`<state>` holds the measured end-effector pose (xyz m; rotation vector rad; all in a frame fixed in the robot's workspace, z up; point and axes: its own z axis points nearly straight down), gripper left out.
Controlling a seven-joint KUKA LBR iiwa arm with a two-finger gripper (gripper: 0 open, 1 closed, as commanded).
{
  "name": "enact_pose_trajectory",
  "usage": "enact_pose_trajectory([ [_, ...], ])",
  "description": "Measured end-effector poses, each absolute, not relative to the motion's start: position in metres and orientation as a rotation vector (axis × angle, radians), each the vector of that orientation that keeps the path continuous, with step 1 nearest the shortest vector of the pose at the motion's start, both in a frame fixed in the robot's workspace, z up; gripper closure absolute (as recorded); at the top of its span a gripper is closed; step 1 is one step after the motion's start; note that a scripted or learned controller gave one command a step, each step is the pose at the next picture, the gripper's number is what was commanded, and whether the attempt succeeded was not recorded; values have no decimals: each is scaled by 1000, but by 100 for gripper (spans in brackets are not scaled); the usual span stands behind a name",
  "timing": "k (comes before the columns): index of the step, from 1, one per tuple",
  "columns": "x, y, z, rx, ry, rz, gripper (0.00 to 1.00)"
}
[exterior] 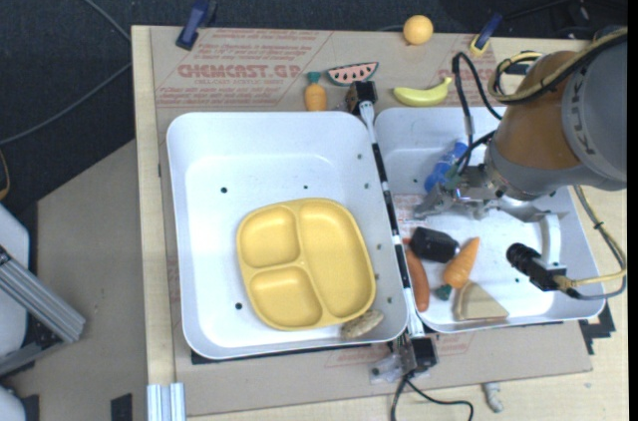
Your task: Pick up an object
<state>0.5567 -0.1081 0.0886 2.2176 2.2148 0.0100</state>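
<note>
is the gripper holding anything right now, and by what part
It cannot be told. The gripper is low in the right bin above the black object and the orange carrot, but the view does not show anything between its jaws.

The left bin (199, 160) is open along its back and left; the yellow plate (304, 261) takes its middle. The arm (558, 125) covers the right bin (419, 125), with carrots (461, 262) crowding its front

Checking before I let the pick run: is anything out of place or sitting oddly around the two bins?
Yes. A yellow toy banana, an orange ball, a watermelon slice toy and a small orange toy lie on the cardboard bench top behind the bins. A tan rounded piece rests at the left white bin's front rim.
</note>
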Motion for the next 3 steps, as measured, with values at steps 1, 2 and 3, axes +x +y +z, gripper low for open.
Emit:
enact_pose_trajectory([
  [1,481,-123,88,2219,2213,5,0],
  [2,481,-122,96,2219,2214,6,100],
  [3,617,-68,186,2218,2222,5,100],
])
